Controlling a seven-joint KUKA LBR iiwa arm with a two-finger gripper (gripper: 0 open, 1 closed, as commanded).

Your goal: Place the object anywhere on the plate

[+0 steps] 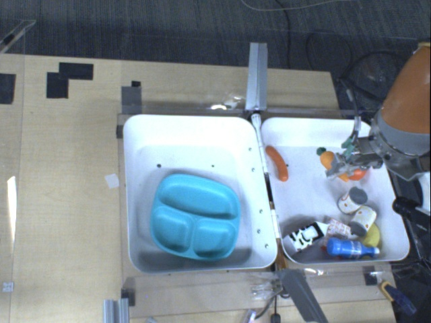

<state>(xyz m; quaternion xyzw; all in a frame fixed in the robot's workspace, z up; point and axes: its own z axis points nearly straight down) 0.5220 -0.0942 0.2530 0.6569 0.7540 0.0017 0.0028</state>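
Gripper (347, 159) sits low in right bin (296, 130) over small orange toys (351, 175), likely picking one for the plate; can't tell its state. Blue plate (195, 215) waits in left bin (141, 180), well apart from it.

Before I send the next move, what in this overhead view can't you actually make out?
- The gripper, camera view: too small and blurred against the small orange and red objects beneath it; whether it grips anything is unclear.
- Those objects: partly covered by the gripper, identity unclear.
- Cluster at the right white bin's near edge, around the blue bottle: overlapping, too small to separate.
- Grey arm: cut by the right edge.
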